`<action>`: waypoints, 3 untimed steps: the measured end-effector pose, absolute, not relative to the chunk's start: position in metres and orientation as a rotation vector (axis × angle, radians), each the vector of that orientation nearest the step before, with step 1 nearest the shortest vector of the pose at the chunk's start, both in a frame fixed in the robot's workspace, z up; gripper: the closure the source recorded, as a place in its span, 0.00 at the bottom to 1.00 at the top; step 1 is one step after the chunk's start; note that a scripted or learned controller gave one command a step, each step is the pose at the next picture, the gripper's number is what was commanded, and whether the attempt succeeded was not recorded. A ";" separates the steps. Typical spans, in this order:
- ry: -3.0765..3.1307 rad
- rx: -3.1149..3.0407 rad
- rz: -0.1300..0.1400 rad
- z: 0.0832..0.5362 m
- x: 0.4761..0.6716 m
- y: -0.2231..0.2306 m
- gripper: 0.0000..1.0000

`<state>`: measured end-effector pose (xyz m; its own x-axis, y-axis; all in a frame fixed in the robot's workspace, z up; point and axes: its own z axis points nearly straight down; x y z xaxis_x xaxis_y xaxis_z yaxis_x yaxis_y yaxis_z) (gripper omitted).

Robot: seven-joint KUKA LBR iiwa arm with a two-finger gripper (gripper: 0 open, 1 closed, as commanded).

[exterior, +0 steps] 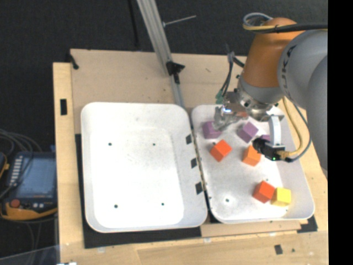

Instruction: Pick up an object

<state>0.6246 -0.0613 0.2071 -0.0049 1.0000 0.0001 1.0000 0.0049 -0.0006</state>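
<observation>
Gripper sits low over the far-left corner of the right bin, right above a purple block; can't tell its state from this angle, wrist hardware hides it, and no contact is visible. All blocks sit in the right bin: second purple block just right of the gripper, two orange blocks mid-bin, an orange one touching a yellow one near the front. Left bin has nothing to pick. The purple block under the gripper is probably the target: it stands apart from the others, so it gives a cleaner grasp than the touching pair.
</observation>
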 end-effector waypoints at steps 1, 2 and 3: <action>-2.227 -2.215 0.000 0.204 0.608 -0.019 1.00; -2.228 -2.213 -0.002 0.220 0.584 0.024 1.00; -2.229 -2.211 -0.003 0.235 0.566 0.072 1.00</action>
